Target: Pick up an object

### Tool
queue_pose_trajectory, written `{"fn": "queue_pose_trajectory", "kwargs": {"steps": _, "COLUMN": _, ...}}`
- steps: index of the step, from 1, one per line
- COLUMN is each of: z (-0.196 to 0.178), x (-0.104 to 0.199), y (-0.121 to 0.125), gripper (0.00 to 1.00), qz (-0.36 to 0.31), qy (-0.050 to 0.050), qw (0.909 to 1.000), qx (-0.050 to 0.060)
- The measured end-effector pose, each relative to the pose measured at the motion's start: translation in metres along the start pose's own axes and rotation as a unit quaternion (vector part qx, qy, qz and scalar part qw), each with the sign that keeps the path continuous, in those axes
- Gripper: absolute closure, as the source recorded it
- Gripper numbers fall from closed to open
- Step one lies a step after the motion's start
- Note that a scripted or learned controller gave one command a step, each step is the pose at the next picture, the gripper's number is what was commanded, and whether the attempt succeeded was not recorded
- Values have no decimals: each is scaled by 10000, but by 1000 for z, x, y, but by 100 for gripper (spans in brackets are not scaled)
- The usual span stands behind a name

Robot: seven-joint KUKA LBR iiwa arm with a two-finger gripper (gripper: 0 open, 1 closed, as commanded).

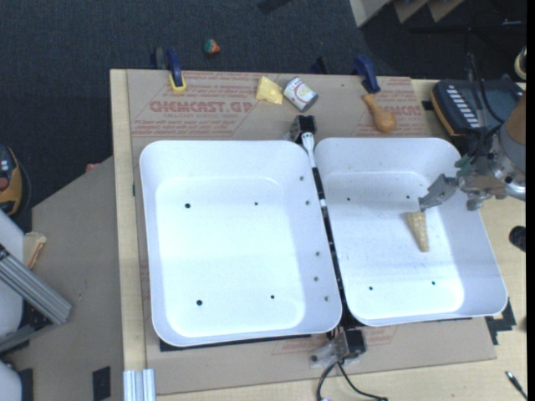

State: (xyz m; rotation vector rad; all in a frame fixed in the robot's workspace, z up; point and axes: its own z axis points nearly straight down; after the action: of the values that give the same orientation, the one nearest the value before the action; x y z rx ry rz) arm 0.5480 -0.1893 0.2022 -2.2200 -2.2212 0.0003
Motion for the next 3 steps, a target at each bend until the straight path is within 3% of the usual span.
{"fn": "queue_pose_trajectory", "kwargs": {"steps": 1, "z": 124, "x": 3, "y": 0, "gripper": 0, "qz": 5, "qy": 12, "qw": 10000, "qx": 32}}
{"fn": "queue_pose_trajectory", "kwargs": {"steps": 2, "z": 107, "x": 1, "y": 2, "gripper": 100, "qz": 7, "qy": -16, "qw": 10000, "qx": -23}}
{"fn": "queue_pose_trajectory", "kwargs": {"steps": 3, "z": 60, "x": 64, "y": 78, "gripper": 100, "qz": -45, "qy": -1, "qw": 10000, "qx": -61}}
